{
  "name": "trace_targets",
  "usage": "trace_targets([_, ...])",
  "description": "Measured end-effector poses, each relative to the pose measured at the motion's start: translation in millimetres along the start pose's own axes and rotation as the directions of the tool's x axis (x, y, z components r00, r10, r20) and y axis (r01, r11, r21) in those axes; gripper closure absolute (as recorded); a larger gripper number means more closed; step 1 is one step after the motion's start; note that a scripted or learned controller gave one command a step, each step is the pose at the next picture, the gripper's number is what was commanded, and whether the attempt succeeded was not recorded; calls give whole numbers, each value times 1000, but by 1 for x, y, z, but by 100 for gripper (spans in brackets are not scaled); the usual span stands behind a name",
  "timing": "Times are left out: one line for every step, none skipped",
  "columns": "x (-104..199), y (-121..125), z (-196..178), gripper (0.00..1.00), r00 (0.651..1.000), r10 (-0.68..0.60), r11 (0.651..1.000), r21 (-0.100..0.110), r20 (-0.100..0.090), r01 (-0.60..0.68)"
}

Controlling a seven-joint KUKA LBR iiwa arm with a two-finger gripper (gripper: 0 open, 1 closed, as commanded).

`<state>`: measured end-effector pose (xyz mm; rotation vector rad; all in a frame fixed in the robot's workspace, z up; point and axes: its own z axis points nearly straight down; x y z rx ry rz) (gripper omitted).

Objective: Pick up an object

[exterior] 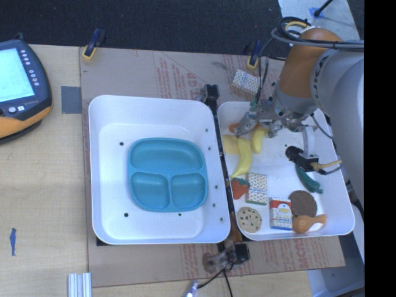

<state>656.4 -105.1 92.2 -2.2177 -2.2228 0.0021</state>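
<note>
Item under inspection: yellow banana point(245, 159), lying in the right bin point(337, 198) along its left wall, long axis running up and down the view.

Surroundings: a shorter yellow piece point(257, 140) touches the banana's upper end. A small red item point(233, 127) lies just beyond it, at the bin's top left corner. Below the banana sit one orange-red item point(239, 185) and one patterned card point(257, 188), side by side, then one round cookie point(249, 219) and one small red box point(280, 214). One brown disc point(302, 202), one orange item point(305, 224) and one green-handled tool point(307, 181) lie further right. A second patterned card point(244, 80) lies on the bench outside the bins. The left bin point(102, 166) holds one blue divided plate point(167, 173).

Gripper point(262, 125): positioned directly above the short yellow piece, just beyond the banana's upper end. Open or closed: cannot be determined.
</note>
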Motion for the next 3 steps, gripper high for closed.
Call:
trace_targets([7, 0, -4, 0, 1000, -1, 1000, 0, 0, 1])
trace_targets([5, -3, -12, 100, 1000, 0, 1000, 15, -2, 0])
trace_targets([57, -57, -100, 100, 1000, -3, 1000, 2, -1, 3])
